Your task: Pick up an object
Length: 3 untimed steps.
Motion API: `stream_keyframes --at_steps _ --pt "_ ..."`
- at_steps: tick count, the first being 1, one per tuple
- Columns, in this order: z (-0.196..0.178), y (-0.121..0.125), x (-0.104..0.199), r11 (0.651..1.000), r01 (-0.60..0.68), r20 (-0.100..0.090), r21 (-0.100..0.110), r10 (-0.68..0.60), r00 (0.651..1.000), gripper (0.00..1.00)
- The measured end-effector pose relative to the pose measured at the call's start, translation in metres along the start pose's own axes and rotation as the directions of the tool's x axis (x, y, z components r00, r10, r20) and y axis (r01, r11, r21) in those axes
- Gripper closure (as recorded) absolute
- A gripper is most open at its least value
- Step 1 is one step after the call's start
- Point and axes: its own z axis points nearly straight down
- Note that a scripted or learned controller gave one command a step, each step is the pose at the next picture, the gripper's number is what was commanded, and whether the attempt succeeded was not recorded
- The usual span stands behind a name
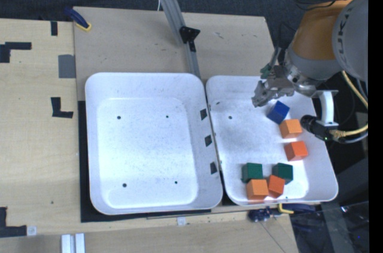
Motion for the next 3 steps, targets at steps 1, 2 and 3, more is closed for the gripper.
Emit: stream_keyframes --at_steps 1,2,3 --pt "-0.042 0.001 0.000 1.000 0.000 0.000 0.001 0.000 1.000 1.00" --pt "-0.043 0.004 0.049 1.000 0.004 -0.001 0.005 -0.004 1.000 1.00" --pt "-0.031 -0.011 0.101 1.000 0.003 -0.001 0.008 -0.003 1.000 1.00"
